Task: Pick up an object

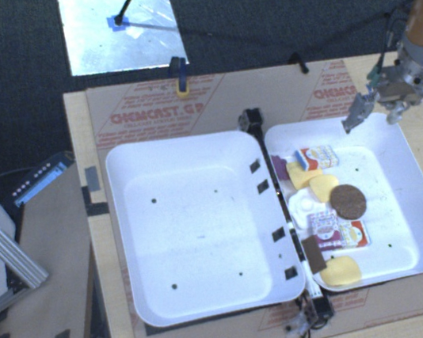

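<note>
So the gripper (370, 110) hangs over the far edge of the right bin (405, 172), fingers spread apart with nothing between them. All the stuff sits in that bin's near-left part: a brown disc (348, 200), yellow pieces (323, 185) just beside it, a small carton (318, 157) farther back, another yellow lump (340, 270) at the front. Left bin (196, 223) sits alongside.
</note>
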You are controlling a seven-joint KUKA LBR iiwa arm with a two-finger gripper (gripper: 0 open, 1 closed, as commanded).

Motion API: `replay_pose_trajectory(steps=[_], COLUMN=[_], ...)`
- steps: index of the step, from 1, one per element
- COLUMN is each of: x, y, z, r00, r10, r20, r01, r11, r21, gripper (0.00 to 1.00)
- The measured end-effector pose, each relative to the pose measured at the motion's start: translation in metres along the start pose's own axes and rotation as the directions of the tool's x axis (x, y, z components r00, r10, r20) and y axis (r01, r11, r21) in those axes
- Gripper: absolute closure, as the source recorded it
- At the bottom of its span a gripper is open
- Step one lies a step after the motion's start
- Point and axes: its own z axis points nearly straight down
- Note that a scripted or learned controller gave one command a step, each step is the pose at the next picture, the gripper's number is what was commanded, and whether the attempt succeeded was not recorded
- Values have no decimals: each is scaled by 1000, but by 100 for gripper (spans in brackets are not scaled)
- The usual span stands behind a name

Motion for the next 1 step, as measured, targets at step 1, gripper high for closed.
replay_pose_trajectory(steps=[1], x=[-60], y=[-107], z=[106], r00=[1000], r10=[9], r20=[-3], r01=[-9], r11=[1000], r21=[12], gripper=[0])
